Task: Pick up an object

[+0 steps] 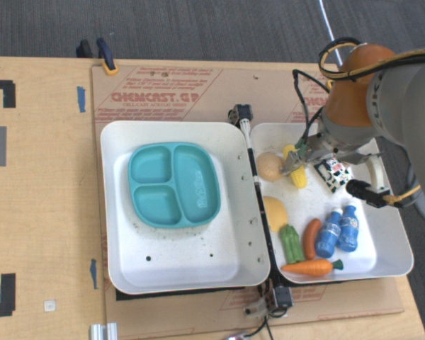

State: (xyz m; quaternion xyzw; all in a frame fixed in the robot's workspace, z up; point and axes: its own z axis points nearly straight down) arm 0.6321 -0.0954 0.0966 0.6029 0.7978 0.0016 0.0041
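The grey arm with its orange band reaches in from the right of the frame, and its hand (295, 160) hangs low over the upper left part of the right-hand shallow white bin (393, 257), right at the small yellow corn-shaped plastic toy (297, 176); from where I stand I cannot tell how it is set. That corn piece looks to be the thing it is after, lying between the pale beige rounded potato-like toy (268, 166) to its left and the little black-and-white patterned block (333, 173) to its right. To do this well, I'd judge it should come straight down along the corn's short width, since the neighbours sit close and a slanted approach would likely nudge them. The toys look like smooth moulded plastic, so slipping is a risk: a yellow domed piece (275, 210), a knobbly green pickle-shaped toy (291, 243), an orange carrot (309, 266) and two blue bottle-shaped toys (338, 230) lie lower in the bin. The left bin holds a matte teal three-compartment plate (174, 184) on the cardboard-covered desk (156, 94).
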